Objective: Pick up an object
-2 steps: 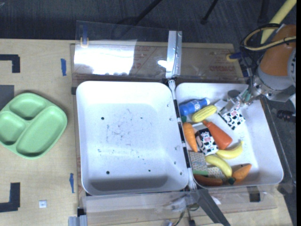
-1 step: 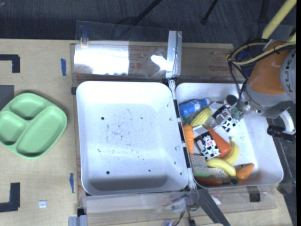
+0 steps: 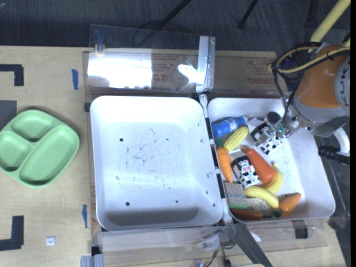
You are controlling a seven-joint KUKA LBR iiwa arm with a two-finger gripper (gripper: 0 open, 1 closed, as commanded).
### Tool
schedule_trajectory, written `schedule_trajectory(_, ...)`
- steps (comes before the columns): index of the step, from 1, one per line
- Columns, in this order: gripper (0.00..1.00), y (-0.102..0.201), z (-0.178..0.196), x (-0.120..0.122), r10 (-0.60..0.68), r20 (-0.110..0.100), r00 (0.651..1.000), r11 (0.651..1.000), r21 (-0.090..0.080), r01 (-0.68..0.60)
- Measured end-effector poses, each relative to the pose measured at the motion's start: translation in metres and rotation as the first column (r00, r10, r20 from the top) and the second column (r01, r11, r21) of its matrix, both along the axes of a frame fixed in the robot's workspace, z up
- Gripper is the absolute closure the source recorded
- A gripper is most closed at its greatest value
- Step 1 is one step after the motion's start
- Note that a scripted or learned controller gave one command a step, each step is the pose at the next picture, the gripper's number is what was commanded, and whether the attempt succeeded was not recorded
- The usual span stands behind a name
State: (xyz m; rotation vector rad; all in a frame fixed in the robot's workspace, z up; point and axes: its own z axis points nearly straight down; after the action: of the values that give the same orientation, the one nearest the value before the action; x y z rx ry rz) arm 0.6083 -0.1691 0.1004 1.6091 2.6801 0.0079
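The right bin (image 3: 311,177) holds a heap of toy food along its left side. In it are a blue can (image 3: 225,127), a corn cob (image 3: 236,138), an orange carrot (image 3: 224,164), a black-and-white box (image 3: 245,171), a red-orange bottle (image 3: 261,164), a yellow banana (image 3: 261,193) and a second carrot (image 3: 290,201). My gripper (image 3: 268,137) hangs low over the bin's upper middle, just right of the corn cob and above the red-orange bottle. Nothing is visibly held in it.
The left bin (image 3: 150,160) lies beside the right one. A green divided plate (image 3: 36,146) rests on the bench at far left. A clear plastic panel (image 3: 150,65) stands behind the bins. The arm's orange band (image 3: 320,88) and cables hang over the right bin's far corner.
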Motion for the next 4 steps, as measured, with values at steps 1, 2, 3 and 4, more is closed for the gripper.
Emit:
schedule_trajectory(1, 1.0, 0.036, 0.091, 0.06, -0.161, -0.012, 0.987, 0.987, 0.003, 0.161)
schedule_trajectory(2, 1.0, 0.051, 0.147, 0.06, 0.309, -0.01, 0.951, 0.951, 0.001, -0.309)
schedule_trajectory(3, 0.0, 0.051, 0.148, 0.06, 0.309, -0.01, 0.951, 0.951, 0.001, -0.309)
schedule_trajectory(4, 0.0, 0.011, 0.056, 0.007, 0.328, -0.014, 0.944, 0.945, 0.003, -0.328)
